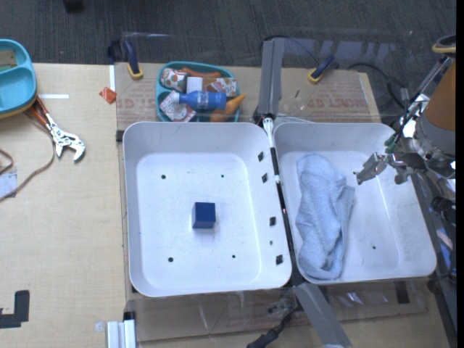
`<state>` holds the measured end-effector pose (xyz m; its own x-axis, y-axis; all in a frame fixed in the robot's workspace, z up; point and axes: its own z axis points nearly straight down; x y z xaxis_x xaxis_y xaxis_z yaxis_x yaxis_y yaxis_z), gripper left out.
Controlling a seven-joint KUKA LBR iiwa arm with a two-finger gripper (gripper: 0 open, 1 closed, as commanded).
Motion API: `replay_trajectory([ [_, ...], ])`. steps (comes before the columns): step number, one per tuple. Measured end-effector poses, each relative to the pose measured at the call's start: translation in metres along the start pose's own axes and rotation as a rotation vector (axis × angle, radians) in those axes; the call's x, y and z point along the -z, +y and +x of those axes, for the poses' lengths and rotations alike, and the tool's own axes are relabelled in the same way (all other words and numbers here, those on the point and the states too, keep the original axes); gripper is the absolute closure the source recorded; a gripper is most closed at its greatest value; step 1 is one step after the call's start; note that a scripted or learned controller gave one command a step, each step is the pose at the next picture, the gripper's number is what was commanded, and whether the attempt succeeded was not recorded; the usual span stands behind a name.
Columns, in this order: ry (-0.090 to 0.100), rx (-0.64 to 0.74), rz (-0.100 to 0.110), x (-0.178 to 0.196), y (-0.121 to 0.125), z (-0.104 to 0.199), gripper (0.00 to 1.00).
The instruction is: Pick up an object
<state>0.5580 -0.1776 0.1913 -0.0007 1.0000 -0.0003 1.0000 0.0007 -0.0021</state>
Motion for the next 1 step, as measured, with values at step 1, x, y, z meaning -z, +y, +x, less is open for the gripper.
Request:
replay_trajectory([
  [1, -0.002, 0.032, -0.009, -0.0955, 0.0081, 0.0073, 0.0],
])
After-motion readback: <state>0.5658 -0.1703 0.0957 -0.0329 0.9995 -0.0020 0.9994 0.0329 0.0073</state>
